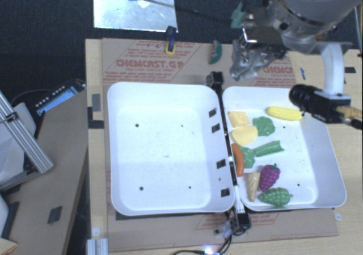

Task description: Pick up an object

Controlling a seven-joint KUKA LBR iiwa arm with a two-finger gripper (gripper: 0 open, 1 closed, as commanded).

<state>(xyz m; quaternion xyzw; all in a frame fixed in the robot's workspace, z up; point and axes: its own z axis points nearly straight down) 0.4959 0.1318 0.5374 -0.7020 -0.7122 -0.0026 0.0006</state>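
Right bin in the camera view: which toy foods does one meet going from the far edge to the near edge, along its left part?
Yellow block → pale yellow piece → carrot → cone-shaped piece → green bunch of grapes, all in the right bin.

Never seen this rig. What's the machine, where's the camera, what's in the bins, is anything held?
One picture, from a fixed camera above the bench, looking down at a slant. The grey machine with the orange band at top right is a robot arm reaching in from the right; its gripper hangs over the cardboard just behind the bins, with nothing seen between its fingers.

Two shallow white bins sit side by side. The left bin shows bare floor. The right bin holds toy food: a corn cob, a yellow block, a yellow lemon-like piece, green leafy pieces, a green pod, a carrot, purple grapes and green grapes.

The job is to pick up one object; none is lifted yet.
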